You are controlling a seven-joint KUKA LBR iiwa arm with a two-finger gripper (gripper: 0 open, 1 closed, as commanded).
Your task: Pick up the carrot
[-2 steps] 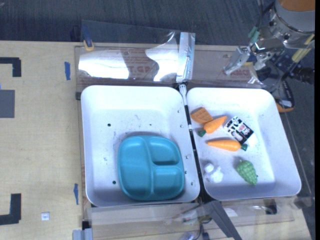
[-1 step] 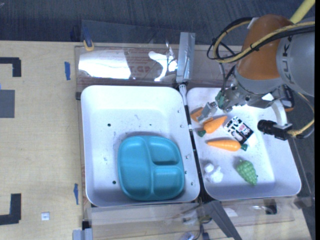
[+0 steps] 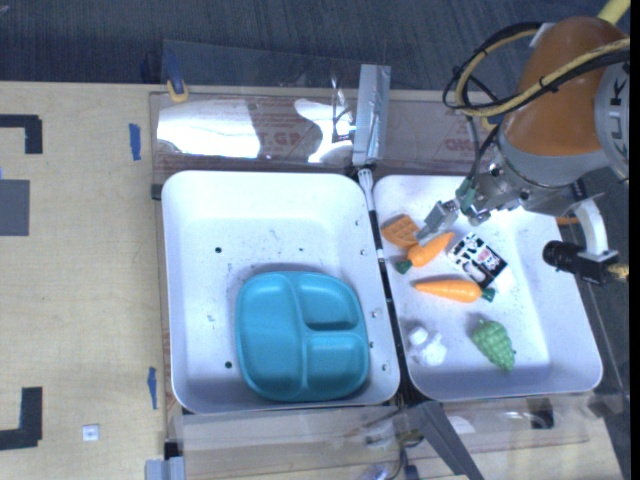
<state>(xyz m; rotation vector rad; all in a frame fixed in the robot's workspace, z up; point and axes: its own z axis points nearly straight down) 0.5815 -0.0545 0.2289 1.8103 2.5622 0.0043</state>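
Gripper [image 3: 440, 214] is hovering over upper carrot [image 3: 424, 252] in right bin [image 3: 570, 368], approaching to grab. Can't tell claw opening or hold. 2nd carrot [image 3: 448, 289] is lying nearby.

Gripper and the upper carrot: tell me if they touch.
Cannot tell. In the camera view the gripper overlaps the upper carrot, but the slanted angle shows neither contact nor gap plainly.

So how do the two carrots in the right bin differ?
The upper carrot is shorter and lies tilted, right beside the gripper. The lower carrot is longer, lies nearly level and sits clear of the gripper. Both are orange and rest on the right bin floor.
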